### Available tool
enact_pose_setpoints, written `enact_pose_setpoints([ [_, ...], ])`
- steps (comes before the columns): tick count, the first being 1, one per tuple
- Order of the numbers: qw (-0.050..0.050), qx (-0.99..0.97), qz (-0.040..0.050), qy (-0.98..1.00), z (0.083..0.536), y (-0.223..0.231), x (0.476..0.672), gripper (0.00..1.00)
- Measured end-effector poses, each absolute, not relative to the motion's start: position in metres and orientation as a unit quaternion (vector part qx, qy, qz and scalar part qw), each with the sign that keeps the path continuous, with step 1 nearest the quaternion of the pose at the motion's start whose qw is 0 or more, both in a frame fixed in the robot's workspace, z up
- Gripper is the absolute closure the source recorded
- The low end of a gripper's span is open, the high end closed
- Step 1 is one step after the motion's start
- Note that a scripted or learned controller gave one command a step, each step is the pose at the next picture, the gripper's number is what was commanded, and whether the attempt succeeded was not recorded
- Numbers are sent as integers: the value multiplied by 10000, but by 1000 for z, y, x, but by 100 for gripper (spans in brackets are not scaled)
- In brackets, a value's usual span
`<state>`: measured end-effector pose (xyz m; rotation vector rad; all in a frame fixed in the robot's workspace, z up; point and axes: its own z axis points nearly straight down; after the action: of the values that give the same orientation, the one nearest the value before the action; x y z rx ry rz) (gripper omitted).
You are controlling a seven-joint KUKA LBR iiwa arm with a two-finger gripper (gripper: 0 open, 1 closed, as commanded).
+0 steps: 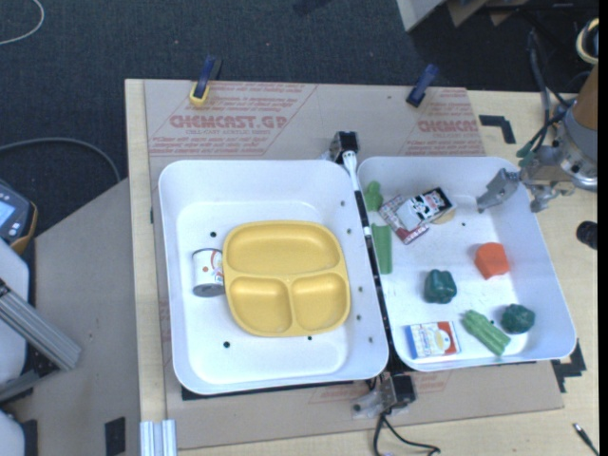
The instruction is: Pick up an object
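Two shallow white bins sit side by side on the bench, glossy plastic with rounded corners. Left bin [180, 198], middle of the frame: a yellow tray [283, 276], smooth and three-compartmented, lying flat, and a small can [206, 272] on its side touching the tray's left edge, metal end facing left.

Over to the right bin [546, 255], and it's busy. At its upper left a green cylinder [381, 247] lies along the wall, just beside a red-and-white carton [415, 213] that sits crumpled and tilted. An orange block [491, 259] rests right of centre. Below it, a dark green pepper [439, 286], lumpy and rounded. Along the lower edge: a flat card box [431, 340] with a blue border, a ribbed light green piece [485, 332], and a dark green broccoli-like lump [518, 318] touching it.

Gripper [498, 190] now, grey metal, at the bin's upper right corner above the rim, nothing between its fingers; whether they're apart or together, I cannot tell. It's well apart from every object.
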<state>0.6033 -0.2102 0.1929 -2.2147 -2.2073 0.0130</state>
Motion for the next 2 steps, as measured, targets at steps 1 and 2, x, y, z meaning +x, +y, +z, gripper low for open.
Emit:
enact_pose_setpoints([
  [1, 17, -7070, 9, -7072, 201, -210, 606, 0],
  [2, 45, -7072, 22, -7069, 137, -211, 599, 0],
])
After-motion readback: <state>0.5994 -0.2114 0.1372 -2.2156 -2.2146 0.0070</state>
